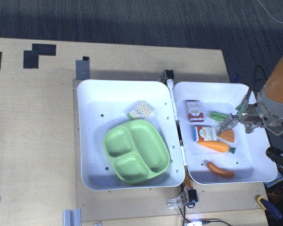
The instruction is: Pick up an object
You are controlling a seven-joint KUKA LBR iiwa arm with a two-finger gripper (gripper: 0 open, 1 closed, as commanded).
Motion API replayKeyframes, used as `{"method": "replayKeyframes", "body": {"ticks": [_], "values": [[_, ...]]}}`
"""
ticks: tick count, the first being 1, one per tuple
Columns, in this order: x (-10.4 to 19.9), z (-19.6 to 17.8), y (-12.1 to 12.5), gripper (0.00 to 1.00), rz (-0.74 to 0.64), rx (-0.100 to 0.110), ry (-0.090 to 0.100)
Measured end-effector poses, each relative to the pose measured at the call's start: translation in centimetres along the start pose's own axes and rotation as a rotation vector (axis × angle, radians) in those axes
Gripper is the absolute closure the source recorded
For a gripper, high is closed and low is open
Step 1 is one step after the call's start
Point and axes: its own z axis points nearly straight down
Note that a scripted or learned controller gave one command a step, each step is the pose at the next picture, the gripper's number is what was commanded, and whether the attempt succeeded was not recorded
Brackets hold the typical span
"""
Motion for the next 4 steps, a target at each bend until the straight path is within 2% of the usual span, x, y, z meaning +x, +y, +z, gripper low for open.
{"method": "replayKeyframes", "body": {"ticks": [1,2,3,4], "values": [[1.0,11.6,4.4,0.0,0.003,-0.018,-0.004],[4.3,13.1,6.0,0.0,0.0,-0.007,-0.001],[4.3,12.0,6.1,1.0,0.0,-0.01,-0.001],[4.6,13.2,13.7,1.0,-0.001,-0.002,0.0]]}}
